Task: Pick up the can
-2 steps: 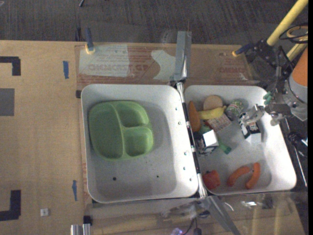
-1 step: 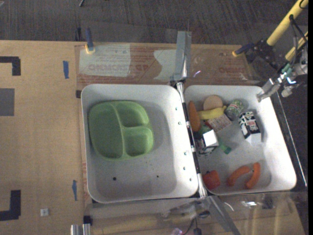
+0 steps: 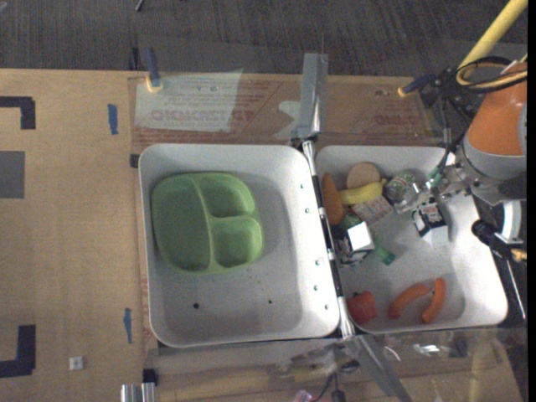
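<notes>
The worktop (image 3: pixel 67 224) carries two shallow white bins side by side, and the arm (image 3: pixel 498 132) (grey, with its orange band showing at the upper right) reaches in over the right bin (image 3: pixel 477 308). Its gripper (image 3: pixel 425 203) hangs low in the upper middle of that bin, but the fingers are too small and cluttered to make out, so I cannot tell how far apart they stand or whether anything sits between them. The can (image 3: pixel 402 187) lies on its side just left of the gripper, greenish and silvery, close enough that the two may touch; that too cannot be told. Beside the can, to its left, a yellow banana (image 3: pixel 362 193) rests with a round tan disc (image 3: pixel 363 175) just above it and an orange carrot-like piece (image 3: pixel 332 199) along the bin's left wall. Below these sit a small white box with dark sides (image 3: pixel 358 238) and a little green item (image 3: pixel 385 255). Near the front edge lie a red tomato-like piece (image 3: pixel 362 306) and two orange sausage shapes (image 3: pixel 419 298), well apart from the can. The left bin (image 3: pixel 251 308) holds a green divided plate (image 3: pixel 208 220) in its upper left part.
</notes>
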### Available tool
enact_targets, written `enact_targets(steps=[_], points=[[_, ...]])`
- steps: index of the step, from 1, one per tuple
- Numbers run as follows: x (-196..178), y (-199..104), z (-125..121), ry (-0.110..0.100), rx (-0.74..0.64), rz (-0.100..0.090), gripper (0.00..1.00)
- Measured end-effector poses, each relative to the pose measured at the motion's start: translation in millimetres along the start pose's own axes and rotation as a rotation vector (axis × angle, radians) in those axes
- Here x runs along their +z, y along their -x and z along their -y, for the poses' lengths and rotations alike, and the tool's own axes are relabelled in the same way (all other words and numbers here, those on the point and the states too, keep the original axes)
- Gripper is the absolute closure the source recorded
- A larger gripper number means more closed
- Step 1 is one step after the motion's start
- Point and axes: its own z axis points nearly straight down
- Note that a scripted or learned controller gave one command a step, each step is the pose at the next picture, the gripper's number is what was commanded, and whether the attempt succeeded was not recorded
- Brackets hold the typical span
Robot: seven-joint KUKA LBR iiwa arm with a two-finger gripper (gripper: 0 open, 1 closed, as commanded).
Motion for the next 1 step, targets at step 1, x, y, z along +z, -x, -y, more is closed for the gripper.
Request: enact_targets(steps=[1], points=[[11.2, -5.1, -49.2, -0.017, -0.001, -0.009, 0.00]])
